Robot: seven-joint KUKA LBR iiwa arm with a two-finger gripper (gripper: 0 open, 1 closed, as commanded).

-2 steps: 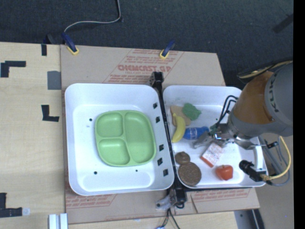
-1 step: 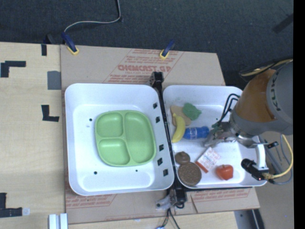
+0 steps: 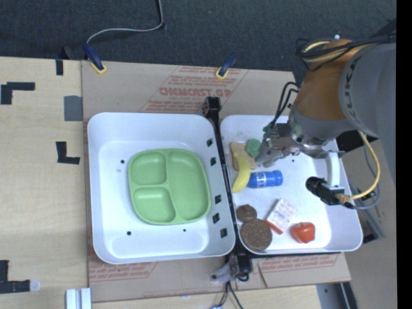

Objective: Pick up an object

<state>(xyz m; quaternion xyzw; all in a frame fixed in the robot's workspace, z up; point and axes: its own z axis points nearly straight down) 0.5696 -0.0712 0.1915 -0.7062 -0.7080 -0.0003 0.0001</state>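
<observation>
My gripper [image 3: 273, 152] hangs over the back left part of the right bin [image 3: 344, 234], just above a blue can [image 3: 265, 179] lying on its side. A yellow banana [image 3: 241, 172] lies to the left of the can, beside a green object [image 3: 253, 147] and a beige piece [image 3: 237, 149]. Toward the front of the bin lie two brown round cookies [image 3: 255, 232], a small red and white packet [image 3: 280, 215] and a red tomato-like object [image 3: 303, 232]. Nothing shows between the fingers.
The left bin [image 3: 106, 140] holds a green divided plate [image 3: 170, 186]. A black divider [image 3: 219, 172] runs between the bins. The arm's grey body and orange band [image 3: 328, 89] overhang the right bin's back right. A black cable connector [image 3: 322, 190] hangs near the right wall.
</observation>
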